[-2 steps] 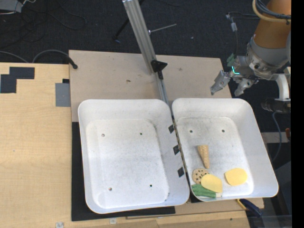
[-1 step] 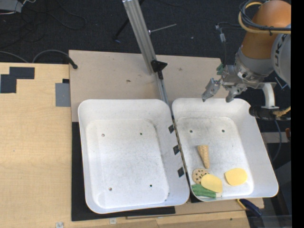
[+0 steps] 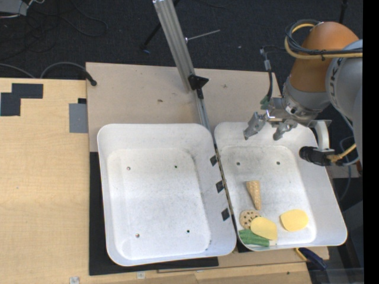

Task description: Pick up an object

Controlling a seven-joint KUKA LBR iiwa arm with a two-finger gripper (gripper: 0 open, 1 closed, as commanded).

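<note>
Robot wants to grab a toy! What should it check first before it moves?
1. Toys in the right white bin: tan cone, round yellow piece, yellow oval piece, brown round cookie, green piece. Ok.
2. Gripper open, fingers spread. Ok.
3. Nothing between the fingers. Ok.
4. Gripper above a toy: not ok, it sits over the bin's far edge.
5. Tan cone lies apart from the other toys. Ok.
6. Cookie, oval and green piece crowd together. Not ok for a clean grab.
</note>
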